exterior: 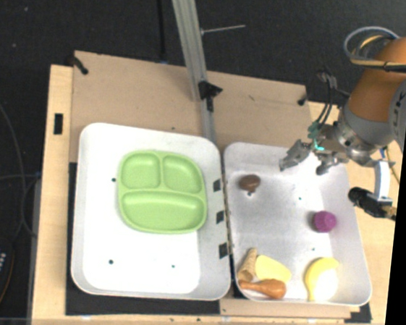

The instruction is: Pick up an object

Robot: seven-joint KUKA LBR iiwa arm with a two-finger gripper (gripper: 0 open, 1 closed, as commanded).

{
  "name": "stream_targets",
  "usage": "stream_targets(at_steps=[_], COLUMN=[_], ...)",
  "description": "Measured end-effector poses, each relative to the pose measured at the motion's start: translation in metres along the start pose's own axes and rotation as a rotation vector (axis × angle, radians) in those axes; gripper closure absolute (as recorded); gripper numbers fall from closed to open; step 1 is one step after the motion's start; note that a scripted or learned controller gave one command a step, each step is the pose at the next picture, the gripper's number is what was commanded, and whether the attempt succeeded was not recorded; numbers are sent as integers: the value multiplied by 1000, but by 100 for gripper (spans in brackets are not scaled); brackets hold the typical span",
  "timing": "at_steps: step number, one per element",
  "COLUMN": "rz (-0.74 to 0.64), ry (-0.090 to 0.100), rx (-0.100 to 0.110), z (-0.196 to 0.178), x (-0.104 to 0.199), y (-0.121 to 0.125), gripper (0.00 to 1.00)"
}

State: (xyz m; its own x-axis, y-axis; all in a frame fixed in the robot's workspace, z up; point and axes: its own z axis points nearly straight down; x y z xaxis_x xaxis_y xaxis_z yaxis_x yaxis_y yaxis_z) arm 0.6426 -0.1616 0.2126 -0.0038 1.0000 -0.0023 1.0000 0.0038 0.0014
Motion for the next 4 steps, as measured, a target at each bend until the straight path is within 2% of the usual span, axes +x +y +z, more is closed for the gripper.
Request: stream_targets(at_steps=[2, 3, 4], rz=[5, 6, 7], ry=[0, 0, -1], rx=[4, 3, -3], z=[89, 112, 99], x=[-13, -14, -15], y=[-1, -1, 0], gripper=[0, 0, 100])
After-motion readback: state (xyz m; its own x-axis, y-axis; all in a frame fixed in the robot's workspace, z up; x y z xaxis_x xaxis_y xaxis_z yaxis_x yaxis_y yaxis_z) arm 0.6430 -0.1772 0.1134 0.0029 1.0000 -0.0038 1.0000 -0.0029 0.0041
